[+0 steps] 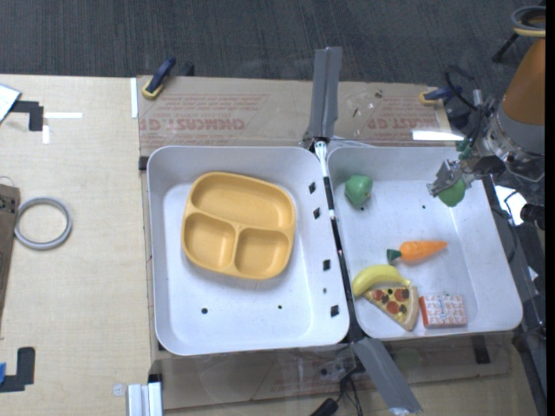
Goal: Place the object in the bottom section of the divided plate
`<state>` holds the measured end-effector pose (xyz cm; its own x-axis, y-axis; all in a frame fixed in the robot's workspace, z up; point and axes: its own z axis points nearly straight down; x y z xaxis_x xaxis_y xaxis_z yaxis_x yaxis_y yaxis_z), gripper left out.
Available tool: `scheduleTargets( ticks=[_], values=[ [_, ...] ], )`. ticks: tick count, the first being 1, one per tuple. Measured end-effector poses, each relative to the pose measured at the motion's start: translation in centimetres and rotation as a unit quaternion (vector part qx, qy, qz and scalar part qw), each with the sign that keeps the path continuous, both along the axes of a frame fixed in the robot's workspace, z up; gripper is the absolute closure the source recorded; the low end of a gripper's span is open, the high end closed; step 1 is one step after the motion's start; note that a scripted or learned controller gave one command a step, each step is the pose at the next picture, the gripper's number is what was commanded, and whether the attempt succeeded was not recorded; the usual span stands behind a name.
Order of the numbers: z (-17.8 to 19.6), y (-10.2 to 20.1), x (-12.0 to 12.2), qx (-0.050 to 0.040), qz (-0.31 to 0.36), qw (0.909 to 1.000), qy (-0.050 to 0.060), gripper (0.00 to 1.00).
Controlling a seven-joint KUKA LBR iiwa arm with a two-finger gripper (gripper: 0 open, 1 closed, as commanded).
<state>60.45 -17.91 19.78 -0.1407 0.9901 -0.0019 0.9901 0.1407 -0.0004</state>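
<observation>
A pale wooden bench (78,302) under a dark carpeted floor carries two shallow white bins side by side, with flattened cardboard (225,115) tucked behind them.

Nearest the camera, along the front of the right bin (486,319), lie a pizza slice (395,302), a banana (379,277) curled just above it and touching, and a small red-and-white box (444,310) beside them. A little further back sits a carrot (421,250), well apart from the rest. On the bench at the left, a roll of tape (41,223) lies well away from the bins.

In the left bin (173,319) the yellow divided plate (238,224) rests flat. Its two smaller sections face the camera and the large one lies behind; all three show bare yellow, so nothing has been delivered yet.

Further back in the right bin a green pepper-like toy (358,189) stands near the divider. At the far right corner the gripper (451,180) hangs low over a second green object (452,193), which looks to be clamped between the closed fingers, though at this size the contact is hard to confirm.

By this reading the task is at its pick stage. Left to do: lift clear of the bin wall, carry across the divider, and release over the plate's near section.
</observation>
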Motion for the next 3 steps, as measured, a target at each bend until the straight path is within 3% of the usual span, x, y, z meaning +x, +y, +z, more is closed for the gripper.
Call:
scheduleTargets(
  ticks=[1, 2, 3],
  values=[
    [-0.4, 7.3, 4.8, 0.0002, -0.063, 0.998, 0.0, 1.0],
    [-0.7, 14.5, 0.4, 0.0005, -0.148, 0.9891, 0.001, 1.0],
    [-0.8, 20.3, 2.7, -0.0007, -0.267, 0.9638, 0.001, 1.0]
  ],
)
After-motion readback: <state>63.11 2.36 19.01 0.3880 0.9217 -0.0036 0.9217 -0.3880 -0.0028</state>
